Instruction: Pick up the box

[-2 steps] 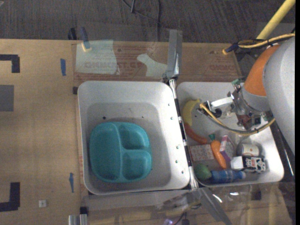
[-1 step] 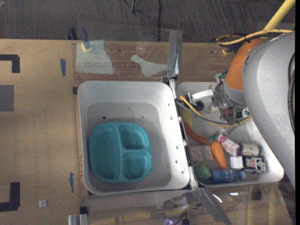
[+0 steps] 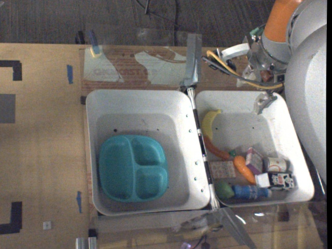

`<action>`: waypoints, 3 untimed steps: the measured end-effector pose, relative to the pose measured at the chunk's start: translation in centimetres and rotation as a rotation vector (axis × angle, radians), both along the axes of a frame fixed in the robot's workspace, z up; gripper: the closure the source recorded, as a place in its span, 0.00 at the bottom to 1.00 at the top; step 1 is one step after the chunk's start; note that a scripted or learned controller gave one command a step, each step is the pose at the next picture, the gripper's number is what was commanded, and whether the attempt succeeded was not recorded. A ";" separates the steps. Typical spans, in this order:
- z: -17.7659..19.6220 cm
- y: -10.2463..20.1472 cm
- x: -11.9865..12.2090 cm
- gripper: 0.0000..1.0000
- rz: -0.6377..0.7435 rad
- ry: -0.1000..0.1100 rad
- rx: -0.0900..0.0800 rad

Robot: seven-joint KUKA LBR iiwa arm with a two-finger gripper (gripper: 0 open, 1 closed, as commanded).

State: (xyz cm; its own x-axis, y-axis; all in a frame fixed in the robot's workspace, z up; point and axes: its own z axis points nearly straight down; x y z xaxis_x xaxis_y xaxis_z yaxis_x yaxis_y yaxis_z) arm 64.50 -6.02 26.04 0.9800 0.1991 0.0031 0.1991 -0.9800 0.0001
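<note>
A flat patterned box (image 3: 223, 169) lies in the right bin (image 3: 298, 149), by its left wall, with a carrot (image 3: 244, 169) against its right side. Further right are a small purple-and-white carton (image 3: 254, 160) and a black-and-white box (image 3: 283, 181). My gripper (image 3: 263, 102) hangs over the bin's far right corner, well away from the boxes, with nothing seen in it. The orange-banded wrist (image 3: 282, 19) rises above it.
The right bin also holds a banana (image 3: 210, 122), a long orange-red piece (image 3: 215, 148), a green item (image 3: 224, 189), a blue bottle (image 3: 249, 192) and a small can (image 3: 276, 164). A teal divided plate (image 3: 132, 167) lies in the left bin (image 3: 104, 108).
</note>
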 end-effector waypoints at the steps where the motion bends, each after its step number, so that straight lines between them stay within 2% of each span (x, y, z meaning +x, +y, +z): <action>1: -17.3 -5.9 -5.0 0.00 0.116 -0.001 0.001; 2: -17.3 -5.9 -5.0 0.00 0.116 -0.001 0.001; 3: -8.6 -8.5 -14.7 0.00 0.379 0.007 0.003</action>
State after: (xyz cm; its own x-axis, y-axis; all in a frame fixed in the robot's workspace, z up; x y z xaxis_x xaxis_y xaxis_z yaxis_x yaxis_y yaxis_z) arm 49.75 -14.49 17.41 0.8370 0.5472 -0.0022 0.5472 -0.8370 -0.0053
